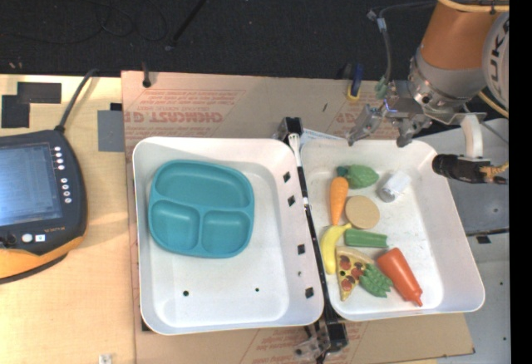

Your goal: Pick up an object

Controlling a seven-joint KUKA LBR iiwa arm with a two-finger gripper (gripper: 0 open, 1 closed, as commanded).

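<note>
My gripper (382, 131) hangs open over the far rim of the right bin (459, 271), with nothing between its fingers. Below it in that bin lie toy foods: a green leafy piece (359, 176), an orange carrot (337, 198), a small grey-white piece (393, 184), a tan round disc (362, 212), a yellow banana (330, 248), a green cucumber (366, 238), a pizza slice (349, 271), a red-orange pepper (401, 273) and a dark green piece (376, 282). The leafy piece and the grey-white piece lie nearest the gripper.
The left bin (166, 304) holds a teal divided plate (200, 209). A black divider (303, 221) runs between the two bins. A tablet-like controller (33, 188) rests at the far left of the bench, and cables trail behind the bins.
</note>
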